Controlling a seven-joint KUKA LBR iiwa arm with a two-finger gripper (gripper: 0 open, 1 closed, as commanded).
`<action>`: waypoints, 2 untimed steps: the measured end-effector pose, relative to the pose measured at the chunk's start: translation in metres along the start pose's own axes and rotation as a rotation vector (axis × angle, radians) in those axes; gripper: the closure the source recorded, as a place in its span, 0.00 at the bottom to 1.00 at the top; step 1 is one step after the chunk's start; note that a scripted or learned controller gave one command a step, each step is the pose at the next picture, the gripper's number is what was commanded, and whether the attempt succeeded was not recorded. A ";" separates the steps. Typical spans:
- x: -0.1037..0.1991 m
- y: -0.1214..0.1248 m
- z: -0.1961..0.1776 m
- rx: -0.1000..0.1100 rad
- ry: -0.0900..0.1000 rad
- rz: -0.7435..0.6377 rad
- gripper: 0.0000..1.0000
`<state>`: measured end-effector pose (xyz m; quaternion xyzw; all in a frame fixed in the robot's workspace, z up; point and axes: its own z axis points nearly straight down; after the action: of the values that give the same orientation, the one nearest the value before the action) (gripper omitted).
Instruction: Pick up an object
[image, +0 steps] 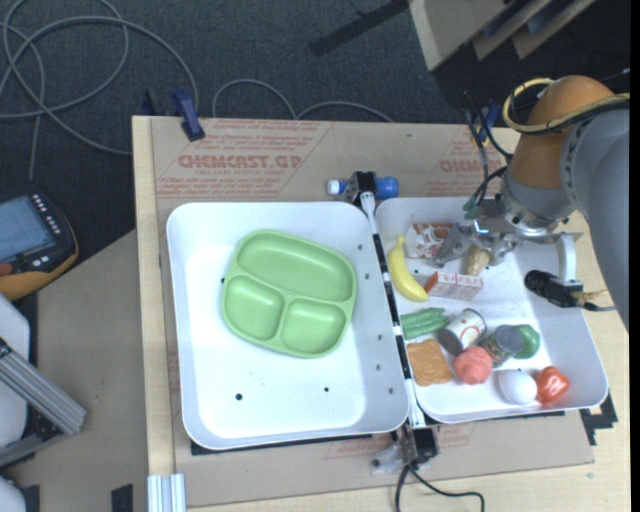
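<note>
While the grey two-finger gripper (478, 243) hangs low, a small tan object (475, 260) sits right beneath its jaws; whether they grip it, I cannot tell.

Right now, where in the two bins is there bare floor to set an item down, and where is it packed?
Free: the left bin, all round the green tray, widest along its near edge. The tray's compartments hold nothing. Crowded: the right bin, from banana to tomato and egg; the gripper sits at its far end.
</note>
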<state>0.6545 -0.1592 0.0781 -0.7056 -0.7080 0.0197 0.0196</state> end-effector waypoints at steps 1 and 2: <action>0.010 0.000 0.000 0.001 -0.004 0.001 0.00; 0.016 0.000 -0.010 0.005 0.008 -0.002 1.00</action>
<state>0.6548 -0.1431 0.0885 -0.7051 -0.7085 0.0188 0.0242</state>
